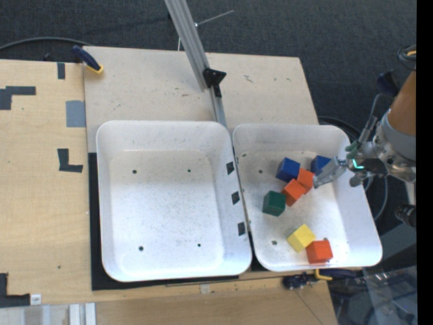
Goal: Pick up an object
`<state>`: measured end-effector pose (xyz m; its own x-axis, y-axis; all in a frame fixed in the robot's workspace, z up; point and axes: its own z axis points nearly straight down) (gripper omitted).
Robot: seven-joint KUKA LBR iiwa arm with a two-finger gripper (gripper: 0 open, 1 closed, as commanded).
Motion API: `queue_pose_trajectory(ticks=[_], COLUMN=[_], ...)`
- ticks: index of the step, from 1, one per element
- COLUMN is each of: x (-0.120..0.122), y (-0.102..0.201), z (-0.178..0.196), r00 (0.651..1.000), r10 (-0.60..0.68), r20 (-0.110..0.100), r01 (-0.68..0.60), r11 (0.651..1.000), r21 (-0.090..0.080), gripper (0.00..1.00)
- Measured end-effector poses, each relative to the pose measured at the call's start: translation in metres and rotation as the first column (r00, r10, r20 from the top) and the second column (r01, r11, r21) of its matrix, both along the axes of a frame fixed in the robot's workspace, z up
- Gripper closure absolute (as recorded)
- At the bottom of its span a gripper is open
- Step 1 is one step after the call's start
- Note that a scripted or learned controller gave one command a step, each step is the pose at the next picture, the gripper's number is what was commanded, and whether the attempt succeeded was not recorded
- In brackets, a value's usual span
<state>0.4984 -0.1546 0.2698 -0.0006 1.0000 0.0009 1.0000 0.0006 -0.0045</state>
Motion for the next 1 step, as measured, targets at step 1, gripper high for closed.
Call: queue_pose_trajectory(ticks=[1], x=[0.0007], y=[-0.0001], z=[0.0015], r00=[1.000], r10=[0.001], r20=[0.003], r01=[-0.001], r11=[1.000], r21=[-0.001], gripper=[0.00])
